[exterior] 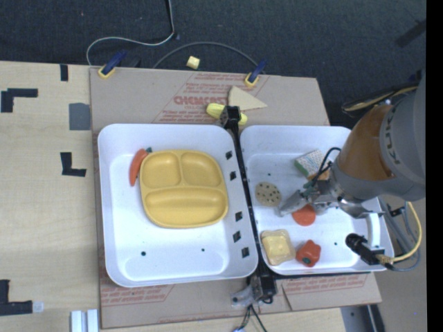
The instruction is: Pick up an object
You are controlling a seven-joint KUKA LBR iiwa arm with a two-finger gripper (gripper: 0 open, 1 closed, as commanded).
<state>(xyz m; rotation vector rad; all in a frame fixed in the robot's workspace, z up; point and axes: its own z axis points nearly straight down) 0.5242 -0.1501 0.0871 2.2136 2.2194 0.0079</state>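
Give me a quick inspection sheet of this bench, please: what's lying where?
Surface: cardboard sheet under two white bins, left bin and right bin.
Job's things: right bin holds a cookie, red piece, yellow block, red pepper, green-white item.
Clutter: yellow divided plate and carrot in left bin.
Gripper: gripper low over the right bin beside the red piece.
Cables: cable on the dark floor.
Surroundings: wooden tabletop.

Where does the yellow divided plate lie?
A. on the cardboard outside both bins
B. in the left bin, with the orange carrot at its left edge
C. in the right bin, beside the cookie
B: the yellow divided plate sits in the left bin, the carrot beside its left edge.
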